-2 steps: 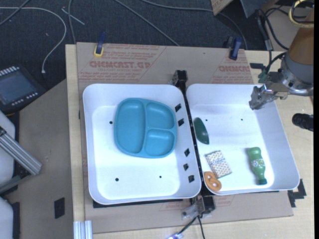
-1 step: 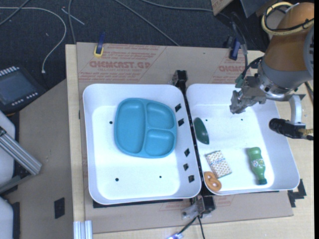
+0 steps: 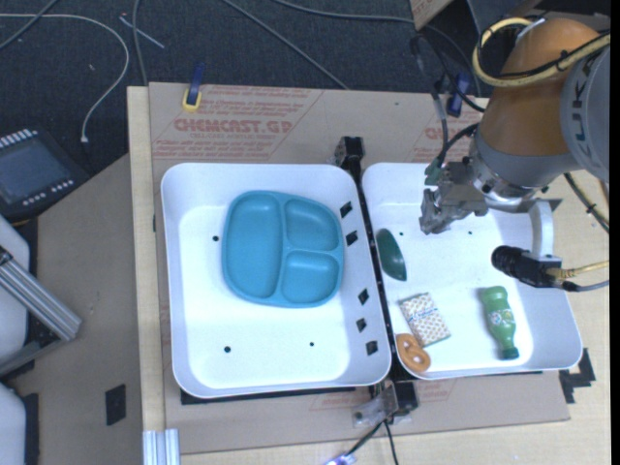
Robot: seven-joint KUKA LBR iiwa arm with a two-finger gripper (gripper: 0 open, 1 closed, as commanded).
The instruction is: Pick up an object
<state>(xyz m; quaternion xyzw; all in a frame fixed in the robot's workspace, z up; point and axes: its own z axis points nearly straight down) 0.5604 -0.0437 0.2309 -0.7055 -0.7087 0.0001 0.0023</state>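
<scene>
The gripper (image 3: 438,213) hangs over the upper middle of the right bin (image 3: 552,352), above bare white floor, and nothing is between its fingers; from this angle I cannot tell whether they are spread or closed. The likely candidates for a pick all lie lower in the same bin: a dark green oval piece (image 3: 390,254) near the left wall, a patterned packet (image 3: 425,318) below it, an orange ring-shaped piece (image 3: 415,354) touching the packet's lower corner, and a green bottle (image 3: 499,322) lying on its side toward the right.

The main risk, as I judge it, is a descent straight down from here, which would close on nothing. The green oval sits just beside the divider between the bins, so a finger could strike the wall or push the piece against it instead of straddling it. The packet looks flat and thin and may slip out of a pinch. The packet and ring are touching, so a grasp there could nudge one while catching the other. The bottle is rounded and could roll away.

The left bin (image 3: 179,260) carries a blue divided plate (image 3: 281,250), well apart from the gripper. A black cylindrical part (image 3: 518,263) with a cable reaches over the right bin's edge, near the bottle, and could crowd an approach from that side
</scene>
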